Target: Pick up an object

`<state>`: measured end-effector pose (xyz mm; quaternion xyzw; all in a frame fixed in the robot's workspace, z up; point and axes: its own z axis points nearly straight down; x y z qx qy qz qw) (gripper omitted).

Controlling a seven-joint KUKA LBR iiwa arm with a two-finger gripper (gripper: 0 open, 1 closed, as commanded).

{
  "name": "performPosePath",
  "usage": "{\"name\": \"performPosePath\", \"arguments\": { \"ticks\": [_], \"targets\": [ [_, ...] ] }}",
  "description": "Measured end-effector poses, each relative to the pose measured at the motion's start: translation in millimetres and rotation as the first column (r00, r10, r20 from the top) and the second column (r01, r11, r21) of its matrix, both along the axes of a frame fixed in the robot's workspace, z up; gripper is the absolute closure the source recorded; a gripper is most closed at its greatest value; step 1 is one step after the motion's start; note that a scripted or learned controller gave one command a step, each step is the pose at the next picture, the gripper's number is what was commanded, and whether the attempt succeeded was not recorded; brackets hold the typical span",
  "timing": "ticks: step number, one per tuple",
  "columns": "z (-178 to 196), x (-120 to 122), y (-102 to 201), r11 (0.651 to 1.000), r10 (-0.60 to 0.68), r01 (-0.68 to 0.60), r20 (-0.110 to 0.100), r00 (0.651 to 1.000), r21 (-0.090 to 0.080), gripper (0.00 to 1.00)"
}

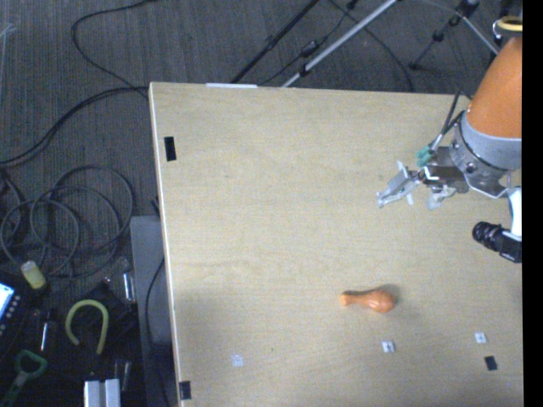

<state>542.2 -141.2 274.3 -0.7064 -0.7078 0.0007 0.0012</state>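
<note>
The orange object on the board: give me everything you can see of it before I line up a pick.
The orange object is small and pear- or gourd-shaped: a rounded bulb at the right tapering to a thin neck pointing left. It looks smooth and matte, perhaps plastic or rubber. It lies on its side, flat on the pale wooden board, in the lower right part. Nothing touches it but the board; the gripper is apart from it, farther up the view.

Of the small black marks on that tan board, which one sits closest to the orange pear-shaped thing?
The small black mark near the tan wooden board's lower right corner. It lies just right of the orange pear-shaped object; the other two black marks hug the far left edge.
</note>
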Motion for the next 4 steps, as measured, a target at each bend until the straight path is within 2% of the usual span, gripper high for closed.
{"name": "performPosePath", "arguments": {
  "ticks": [1, 2, 3, 4],
  "targets": [
    [-37.3, 80.4, -17.3, 0.999, 0.037, -0.037, 0.000, 0.999, -0.003, 0.00],
    [-130.9, 125.7, -67.6, 0.975, 0.222, -0.222, 0.001, 0.975, -0.003, 0.00],
    [-190.1, 126.5, -81.5, 0.868, 0.496, -0.496, 0.002, 0.868, -0.003, 0.00],
    [-179.9, 127.5, -80.8, 0.868, 0.496, -0.496, 0.004, 0.868, -0.004, 1.00]
  ]
}}
